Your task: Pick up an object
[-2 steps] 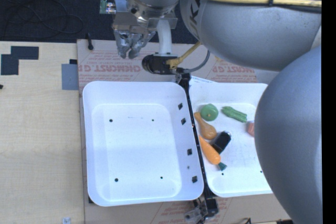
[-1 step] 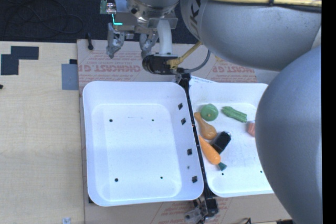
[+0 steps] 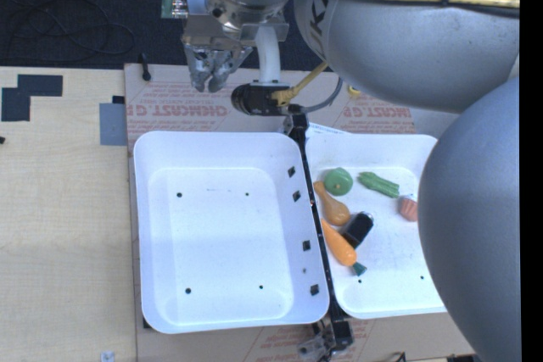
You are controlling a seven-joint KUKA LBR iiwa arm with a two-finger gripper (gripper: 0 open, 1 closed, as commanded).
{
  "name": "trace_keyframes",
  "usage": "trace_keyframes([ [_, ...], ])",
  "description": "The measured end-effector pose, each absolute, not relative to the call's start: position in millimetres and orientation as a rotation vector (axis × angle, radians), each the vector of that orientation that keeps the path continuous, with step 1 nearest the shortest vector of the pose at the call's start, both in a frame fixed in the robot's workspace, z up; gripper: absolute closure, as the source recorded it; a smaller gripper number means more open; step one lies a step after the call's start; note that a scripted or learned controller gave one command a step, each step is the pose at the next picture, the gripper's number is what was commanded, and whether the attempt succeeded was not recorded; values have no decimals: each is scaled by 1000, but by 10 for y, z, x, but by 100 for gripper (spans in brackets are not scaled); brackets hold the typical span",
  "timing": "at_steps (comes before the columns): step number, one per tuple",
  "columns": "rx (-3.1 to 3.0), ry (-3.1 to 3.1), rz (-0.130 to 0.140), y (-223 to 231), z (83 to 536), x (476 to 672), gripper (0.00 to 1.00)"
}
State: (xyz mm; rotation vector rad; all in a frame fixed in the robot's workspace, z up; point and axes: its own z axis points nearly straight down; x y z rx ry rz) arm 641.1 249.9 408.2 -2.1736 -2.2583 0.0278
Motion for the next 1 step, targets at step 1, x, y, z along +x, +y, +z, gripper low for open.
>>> trace_keyframes([
  [1,-2163,-2266,33,2513,4173,6405,100],
])
